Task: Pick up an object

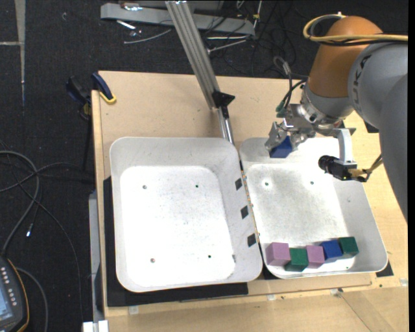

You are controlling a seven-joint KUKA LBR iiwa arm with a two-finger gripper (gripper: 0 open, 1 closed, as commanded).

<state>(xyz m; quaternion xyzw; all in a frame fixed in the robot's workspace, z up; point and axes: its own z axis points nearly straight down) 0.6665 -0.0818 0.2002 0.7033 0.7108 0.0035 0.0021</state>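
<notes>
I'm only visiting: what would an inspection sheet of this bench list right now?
Surface: wooden bench bearing a left bin and a right bin, both white.
Job's things: row of five blocks (purple, green, purple, blue, green) along the right bin's near wall.
Clutter: nothing seen.
Grippers: gripper over the right bin's far corner, apparently closed on a blue cube.
Cables: black cables on the floor, left.
Surroundings: metal rail; clamp at the bench corner.

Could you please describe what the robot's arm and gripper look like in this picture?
The arm is thick, rounded and grey, with a bulging orange band above the wrist and a thin yellow cable looping over that band. The gripper at its end is small, angular and silvery grey.
</notes>
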